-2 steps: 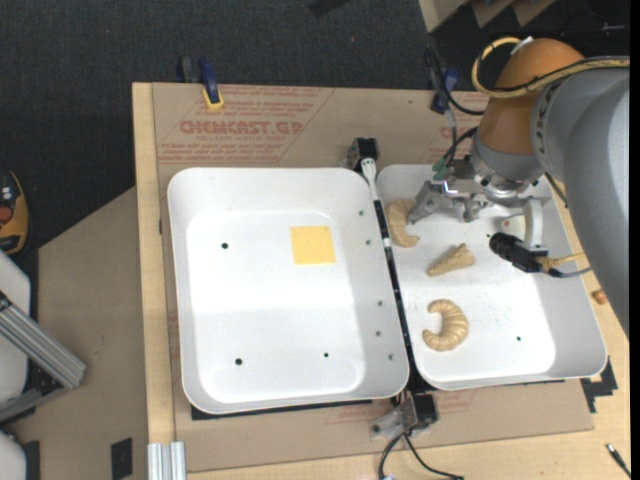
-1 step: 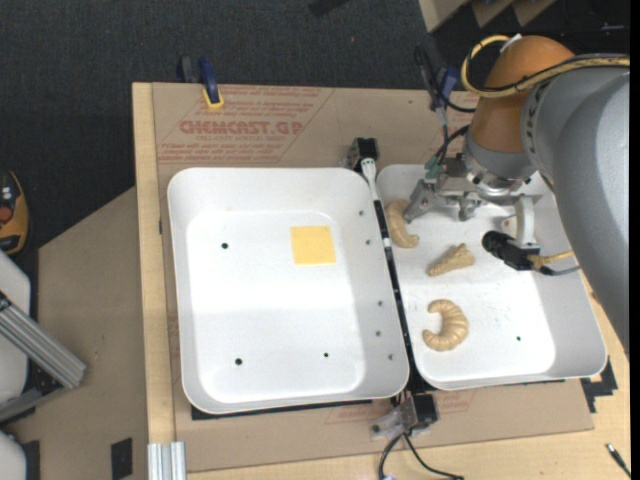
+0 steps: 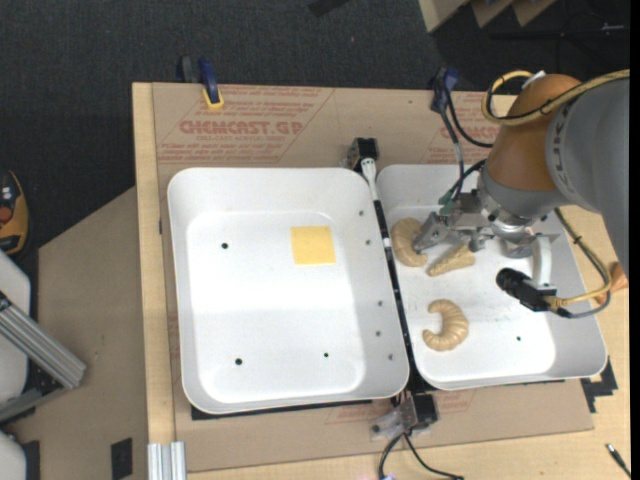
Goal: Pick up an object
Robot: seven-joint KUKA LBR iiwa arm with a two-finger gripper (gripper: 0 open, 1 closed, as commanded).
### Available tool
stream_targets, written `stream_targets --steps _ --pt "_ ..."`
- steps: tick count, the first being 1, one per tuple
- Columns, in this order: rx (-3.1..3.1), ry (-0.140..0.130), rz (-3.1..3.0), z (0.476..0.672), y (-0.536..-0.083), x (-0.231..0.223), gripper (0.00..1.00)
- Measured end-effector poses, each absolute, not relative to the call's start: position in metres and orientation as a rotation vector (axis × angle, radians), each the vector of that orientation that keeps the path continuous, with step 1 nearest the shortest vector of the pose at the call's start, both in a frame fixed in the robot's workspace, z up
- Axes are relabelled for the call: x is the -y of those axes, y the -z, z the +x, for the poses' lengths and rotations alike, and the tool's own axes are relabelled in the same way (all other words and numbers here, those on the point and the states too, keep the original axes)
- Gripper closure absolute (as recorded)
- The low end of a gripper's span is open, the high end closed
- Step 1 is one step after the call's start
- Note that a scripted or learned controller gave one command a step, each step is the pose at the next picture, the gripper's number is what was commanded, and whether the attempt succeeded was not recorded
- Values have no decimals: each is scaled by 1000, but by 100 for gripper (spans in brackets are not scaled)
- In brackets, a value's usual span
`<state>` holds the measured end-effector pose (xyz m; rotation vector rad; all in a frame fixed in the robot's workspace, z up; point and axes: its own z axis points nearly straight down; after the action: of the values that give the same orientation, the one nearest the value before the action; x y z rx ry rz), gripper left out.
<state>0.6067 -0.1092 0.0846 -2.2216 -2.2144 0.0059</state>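
My claw (image 3: 452, 230) hangs low in the right white bin (image 3: 570, 353), directly over the small tan pastry piece (image 3: 451, 262) whose long axis slants up-right, and I cannot tell how the claw is set.

Brown board-topped bench (image 3: 270, 118), left white bin (image 3: 200, 368), right white bin (image 3: 560, 353) side by side

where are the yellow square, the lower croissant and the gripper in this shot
yellow square (image 3: 313, 245), camera view, on the middle of its flat top, in the left bin
lower croissant (image 3: 447, 325), camera view, on the middle of its curved body
gripper (image 3: 447, 230), camera view, at its fingertip end, low in the right bin
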Motion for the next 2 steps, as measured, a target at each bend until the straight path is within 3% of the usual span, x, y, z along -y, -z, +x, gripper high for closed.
stream_targets --steps 1,2 --pt "2222 -18 -2209 665 -85 105 0" --pt "2221 -3 -2230 625 -87 97 0"
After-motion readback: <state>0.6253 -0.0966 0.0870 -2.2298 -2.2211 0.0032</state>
